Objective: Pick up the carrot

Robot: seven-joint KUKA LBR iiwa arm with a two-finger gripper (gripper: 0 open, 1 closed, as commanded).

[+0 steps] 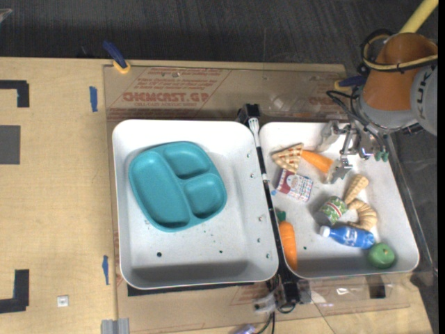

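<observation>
arm (403,75): cut off by the frame's right edge
claw (345,160): fingers too small and blurred to read
carrot (288,243): lower end hidden at bin wall

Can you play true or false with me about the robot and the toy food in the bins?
1. The carrot lies in the right bin, by its left wall. True.
2. The teal divided plate sits in the right bin. False: it sits in the left bin.
3. The gripper hangs over the top part of the right bin. True.
4. The gripper is right above the carrot. False: the carrot lies lower in the picture, near the bin's bottom left corner.
5. The green apple is in the right bin's bottom right corner. True.
</observation>
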